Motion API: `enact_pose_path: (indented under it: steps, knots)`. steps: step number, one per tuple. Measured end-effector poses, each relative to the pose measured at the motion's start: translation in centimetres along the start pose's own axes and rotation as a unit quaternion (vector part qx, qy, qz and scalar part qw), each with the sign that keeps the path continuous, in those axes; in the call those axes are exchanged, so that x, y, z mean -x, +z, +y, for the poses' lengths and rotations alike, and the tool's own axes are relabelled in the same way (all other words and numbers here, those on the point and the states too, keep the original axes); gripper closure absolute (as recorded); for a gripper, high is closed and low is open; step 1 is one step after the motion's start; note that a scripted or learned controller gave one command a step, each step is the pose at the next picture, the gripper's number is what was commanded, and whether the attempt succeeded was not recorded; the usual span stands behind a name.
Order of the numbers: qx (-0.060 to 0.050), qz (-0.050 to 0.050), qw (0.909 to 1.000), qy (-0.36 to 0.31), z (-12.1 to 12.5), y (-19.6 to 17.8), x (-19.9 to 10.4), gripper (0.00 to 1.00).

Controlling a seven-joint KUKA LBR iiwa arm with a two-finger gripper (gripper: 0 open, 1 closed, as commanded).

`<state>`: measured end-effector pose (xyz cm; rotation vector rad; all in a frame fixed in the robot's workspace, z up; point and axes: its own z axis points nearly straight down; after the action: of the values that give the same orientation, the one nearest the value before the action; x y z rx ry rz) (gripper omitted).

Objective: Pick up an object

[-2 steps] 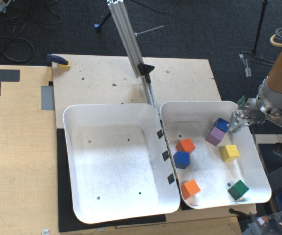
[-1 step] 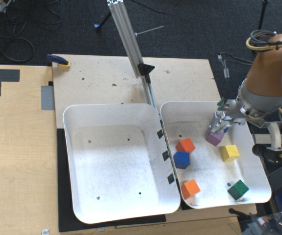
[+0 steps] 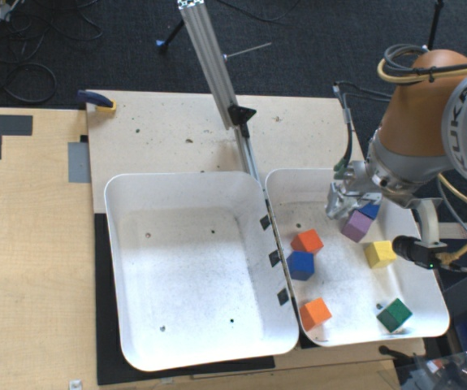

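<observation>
Green cube [image 3: 394,314] near right bin [image 3: 330,338] front corner. Claw [image 3: 348,204] low at bin's far side, touching purple cube [image 3: 356,226]; grip state unclear. Judgement: nothing lifted yet; grasp and lift remain.

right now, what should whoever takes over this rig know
Gripper: low in the right bin, at the purple cube; nothing visibly held.
Same bin: two orange cubes, blue cube, yellow cube, green cube.
Done: nothing lifted yet.
Left: grasp a cube and raise it; purple is nearest.
</observation>
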<state>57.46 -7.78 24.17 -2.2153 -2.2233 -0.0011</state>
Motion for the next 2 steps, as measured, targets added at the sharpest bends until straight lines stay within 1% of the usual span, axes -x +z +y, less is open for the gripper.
enact_pose_path:
  steps: [1,2]
  knots:
    - [-0.001,0.000,1.0000,0.000,-0.4,0.5,-4.6,1.00]
    - [-0.001,0.000,1.0000,-0.001,0.3,-0.2,-9.9,1.00]
